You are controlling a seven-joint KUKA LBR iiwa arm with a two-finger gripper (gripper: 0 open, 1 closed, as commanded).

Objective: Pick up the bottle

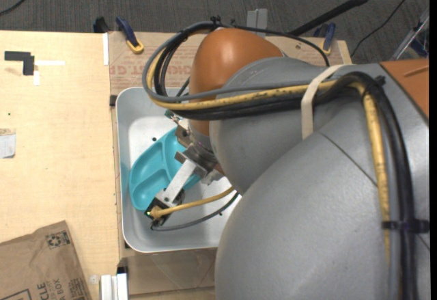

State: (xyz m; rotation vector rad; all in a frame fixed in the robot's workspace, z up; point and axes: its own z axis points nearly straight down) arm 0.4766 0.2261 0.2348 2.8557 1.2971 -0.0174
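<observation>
A white bin [126,155] sits left of centre, and the big grey arm covers most of its right part. Inside it lies a teal, scoop-shaped plastic thing [151,170], tilted against the bin's left side. My gripper [193,154] reaches down into the bin just right of the teal thing, right at its upper edge. The orange band and the wrist above hide the gripper's tip and whatever lies under it. I cannot make out a bottle's shape in the bare part of the bin.
A pale wooden bench top [54,128] stretches to the left of the bin. A brown paper bag [41,264] lies at the lower left. A cardboard sheet [147,63] with blue clamps [128,31] stands behind the bin.
</observation>
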